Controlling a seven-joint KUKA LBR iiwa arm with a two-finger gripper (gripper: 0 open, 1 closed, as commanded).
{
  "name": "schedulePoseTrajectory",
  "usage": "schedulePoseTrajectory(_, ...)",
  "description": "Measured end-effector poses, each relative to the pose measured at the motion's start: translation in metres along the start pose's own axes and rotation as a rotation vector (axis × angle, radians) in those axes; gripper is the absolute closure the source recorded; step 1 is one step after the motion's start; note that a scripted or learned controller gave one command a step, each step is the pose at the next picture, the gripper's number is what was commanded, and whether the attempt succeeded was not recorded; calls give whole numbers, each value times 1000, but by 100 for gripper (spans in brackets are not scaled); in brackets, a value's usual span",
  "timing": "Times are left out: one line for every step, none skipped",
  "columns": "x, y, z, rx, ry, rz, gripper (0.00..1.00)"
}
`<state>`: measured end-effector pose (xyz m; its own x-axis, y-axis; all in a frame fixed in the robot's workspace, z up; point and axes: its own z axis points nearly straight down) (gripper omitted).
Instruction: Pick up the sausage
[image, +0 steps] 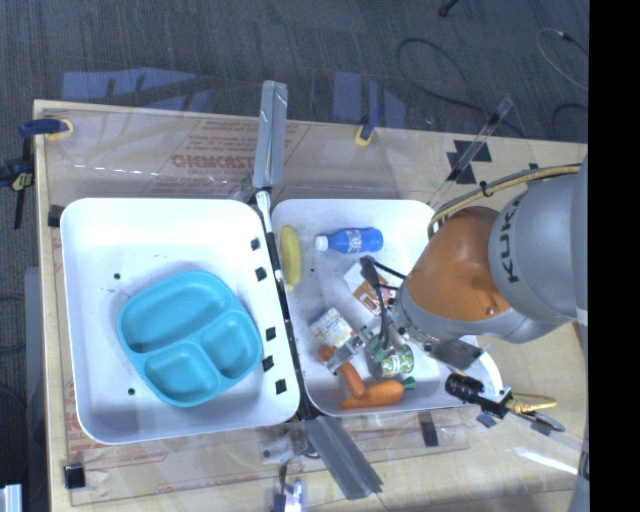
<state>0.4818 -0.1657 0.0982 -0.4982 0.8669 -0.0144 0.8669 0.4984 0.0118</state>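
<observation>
An orange-brown sausage (377, 394) lies along the front wall of the right bin (400, 212). A shorter orange-red, carrot-like piece (349, 377) rests against its left end. My gripper (374, 338) reaches down into the middle of the right bin, just above and behind the sausage, among a green can (392, 361) and a crumpled packet (329, 326). The arm's orange band (452, 278) covers the bin's right part. Nothing is visibly held.
A blue bottle (351, 241) and a yellow banana-like piece (290, 255) lie at the back of the right bin. The left bin (100, 230) holds a blue divided plate (188, 335). A metal bar (268, 140) runs back from between the bins.
</observation>
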Motion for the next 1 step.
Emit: schedulePoseTrajectory(61,71,-94,11,14,-81,100)
